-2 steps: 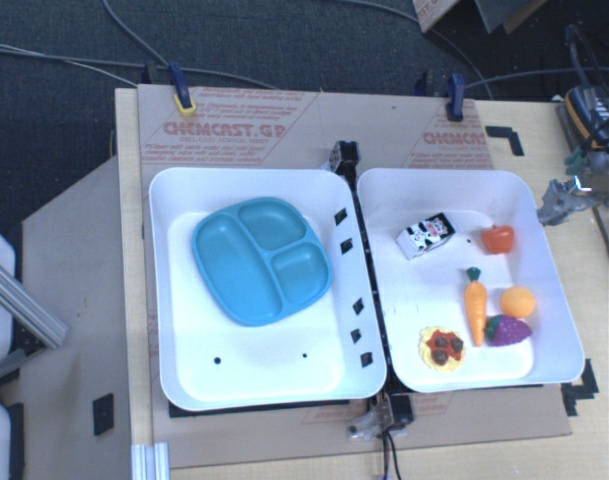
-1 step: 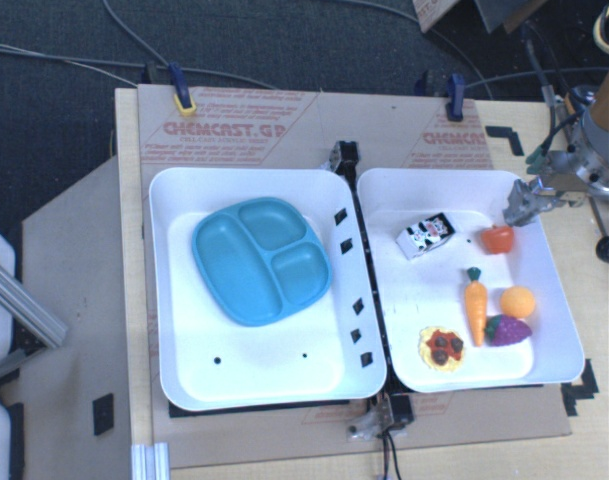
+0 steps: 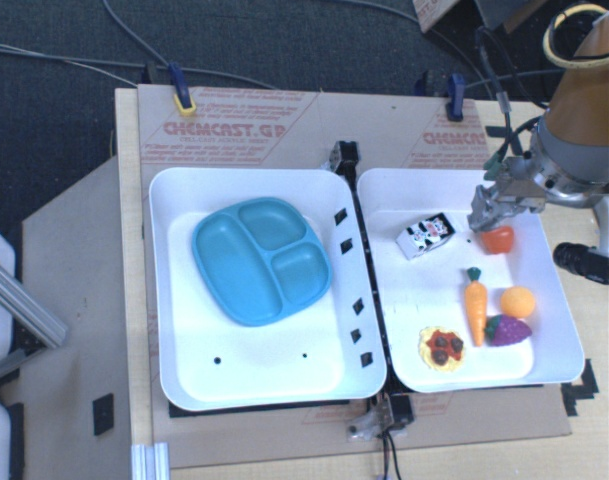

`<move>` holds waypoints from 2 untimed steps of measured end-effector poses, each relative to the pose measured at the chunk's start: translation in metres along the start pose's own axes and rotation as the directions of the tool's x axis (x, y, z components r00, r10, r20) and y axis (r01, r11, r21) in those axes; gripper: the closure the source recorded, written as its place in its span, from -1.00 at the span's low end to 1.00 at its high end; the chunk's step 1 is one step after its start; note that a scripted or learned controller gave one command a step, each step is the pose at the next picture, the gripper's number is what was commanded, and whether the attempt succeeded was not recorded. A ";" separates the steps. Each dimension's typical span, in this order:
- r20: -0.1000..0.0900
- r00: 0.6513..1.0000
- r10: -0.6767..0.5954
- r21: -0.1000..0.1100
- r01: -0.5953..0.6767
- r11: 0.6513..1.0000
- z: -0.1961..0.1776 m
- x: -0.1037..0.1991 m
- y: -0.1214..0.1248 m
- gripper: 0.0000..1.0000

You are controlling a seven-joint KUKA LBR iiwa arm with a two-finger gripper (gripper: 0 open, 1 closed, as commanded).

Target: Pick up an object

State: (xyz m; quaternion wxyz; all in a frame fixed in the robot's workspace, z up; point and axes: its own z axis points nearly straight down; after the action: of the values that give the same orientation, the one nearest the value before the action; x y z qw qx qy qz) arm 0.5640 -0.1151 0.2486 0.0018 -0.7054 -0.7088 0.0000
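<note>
The right white bin (image 3: 404, 363) holds several toy items: a red tomato-like piece (image 3: 499, 240), a black-and-white cow-print block (image 3: 426, 236), an orange carrot (image 3: 475, 305), a small orange ball (image 3: 518, 301), purple grapes (image 3: 508, 330) and a little pizza (image 3: 442, 347). My gripper (image 3: 490, 214) hangs low over the bin's back right part, right above the red piece and close to its left upper side. The arm's grey wrist covers the fingers from this angle.
The left white bin (image 3: 184, 358) contains a blue divided plate (image 3: 262, 259). Black clips run along the divider between the bins (image 3: 356, 268). Blue clamps (image 3: 181, 92) hold the cardboard at the back. Cables lie on the floor behind.
</note>
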 end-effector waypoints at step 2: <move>0.000 1.000 -0.001 0.002 0.001 1.000 0.013 0.106 0.013 1.00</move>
State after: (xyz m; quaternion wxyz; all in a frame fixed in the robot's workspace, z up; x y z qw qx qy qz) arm 0.5769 -0.0091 0.2356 0.0024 -0.7050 -0.7092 0.0005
